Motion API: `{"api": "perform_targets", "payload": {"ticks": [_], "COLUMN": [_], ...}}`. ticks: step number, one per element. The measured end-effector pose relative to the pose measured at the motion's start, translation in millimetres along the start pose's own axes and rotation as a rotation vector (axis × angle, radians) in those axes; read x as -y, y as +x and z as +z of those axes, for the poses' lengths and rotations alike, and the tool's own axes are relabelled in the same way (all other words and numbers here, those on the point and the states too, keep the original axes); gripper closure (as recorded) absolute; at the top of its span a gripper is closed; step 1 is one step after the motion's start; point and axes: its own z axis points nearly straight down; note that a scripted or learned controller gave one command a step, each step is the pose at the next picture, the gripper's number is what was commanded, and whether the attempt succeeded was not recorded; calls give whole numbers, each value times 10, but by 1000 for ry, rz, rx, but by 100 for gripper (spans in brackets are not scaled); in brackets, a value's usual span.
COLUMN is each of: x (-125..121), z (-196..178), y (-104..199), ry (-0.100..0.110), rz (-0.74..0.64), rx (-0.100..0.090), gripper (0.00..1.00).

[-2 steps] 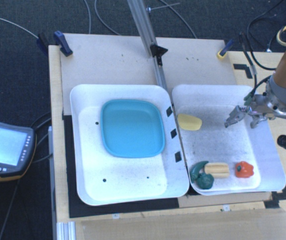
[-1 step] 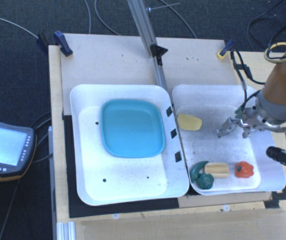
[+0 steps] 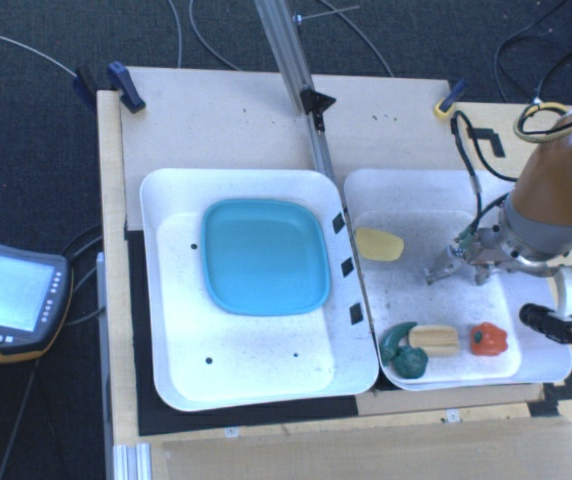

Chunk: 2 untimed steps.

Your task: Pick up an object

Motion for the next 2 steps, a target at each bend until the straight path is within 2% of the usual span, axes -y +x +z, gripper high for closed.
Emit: {"api": "perform_targets", "payload": {"ticks": [1, 2], "x": [-10, 8], "z": [-122, -741], "y": [-2, 39], "ry": [-4, -8], "rz": [0, 0], "rx": [1, 2], "gripper": [100, 100]}}
